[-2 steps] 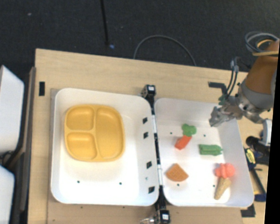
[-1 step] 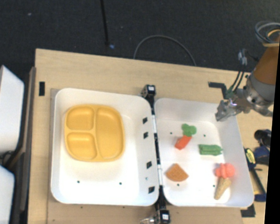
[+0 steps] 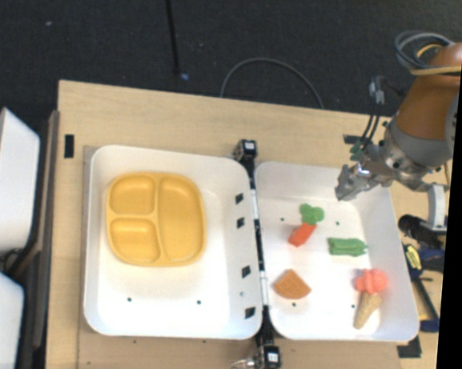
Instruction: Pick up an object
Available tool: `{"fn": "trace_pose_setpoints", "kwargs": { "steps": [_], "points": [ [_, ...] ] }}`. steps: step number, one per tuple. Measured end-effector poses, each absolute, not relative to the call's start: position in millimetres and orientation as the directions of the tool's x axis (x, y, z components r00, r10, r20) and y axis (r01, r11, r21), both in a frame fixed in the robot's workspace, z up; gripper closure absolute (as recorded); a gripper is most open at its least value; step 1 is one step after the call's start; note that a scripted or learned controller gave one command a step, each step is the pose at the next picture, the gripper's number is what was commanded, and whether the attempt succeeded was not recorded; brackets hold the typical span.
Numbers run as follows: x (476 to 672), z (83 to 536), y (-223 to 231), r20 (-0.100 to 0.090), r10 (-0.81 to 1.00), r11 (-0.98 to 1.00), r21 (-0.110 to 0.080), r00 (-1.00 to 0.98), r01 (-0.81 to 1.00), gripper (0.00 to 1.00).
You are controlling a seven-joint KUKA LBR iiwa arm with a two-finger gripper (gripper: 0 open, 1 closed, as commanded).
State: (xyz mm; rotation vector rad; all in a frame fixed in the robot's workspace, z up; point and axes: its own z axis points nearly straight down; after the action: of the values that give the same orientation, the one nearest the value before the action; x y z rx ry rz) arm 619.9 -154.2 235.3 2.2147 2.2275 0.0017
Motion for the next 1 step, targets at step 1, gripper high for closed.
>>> {"fn": "trace_pose_setpoints", "kwargs": {
  "steps": [1],
  "points": [
    [603.6, 239.8, -94.2, 0.001, 1.0, 0.007, 0.001, -0.007, 1.0, 1.0]
  ]
}}
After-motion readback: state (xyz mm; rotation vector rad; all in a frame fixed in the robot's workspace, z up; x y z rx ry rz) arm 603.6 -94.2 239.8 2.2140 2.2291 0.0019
